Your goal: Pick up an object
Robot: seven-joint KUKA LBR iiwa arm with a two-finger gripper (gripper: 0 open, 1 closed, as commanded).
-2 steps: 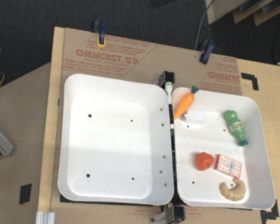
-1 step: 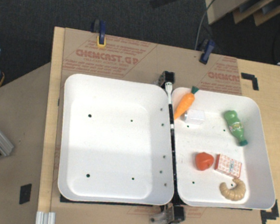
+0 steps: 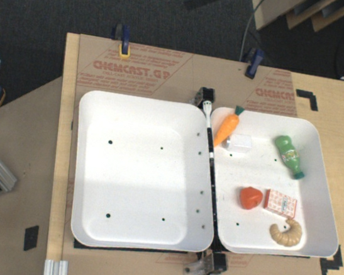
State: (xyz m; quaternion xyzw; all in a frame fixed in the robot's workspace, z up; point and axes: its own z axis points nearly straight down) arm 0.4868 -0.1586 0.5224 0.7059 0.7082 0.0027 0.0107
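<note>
The shallow white left bin (image 3: 93, 154) offers open floor from rim to rim. In the shallow white right bin (image 3: 317, 186), an orange toy carrot (image 3: 226, 128) lies against the inner rim near the far corner, touching a small white block (image 3: 239, 144). A green toy bottle (image 3: 289, 156) lies near the far outer corner. Toward the near edge, a red rounded piece (image 3: 250, 198), a pink patterned card box (image 3: 281, 204) and a tan curved croissant-like toy (image 3: 287, 234) crowd together, leaving open floor mid-bin.

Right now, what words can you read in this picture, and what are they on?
"CHEMCAST GP": red print on the brown board behind the left bin, with smaller lines under it too blurred to read.
The same print repeats behind the right bin, partly cut off.
Small printed card: too small to read.
</note>
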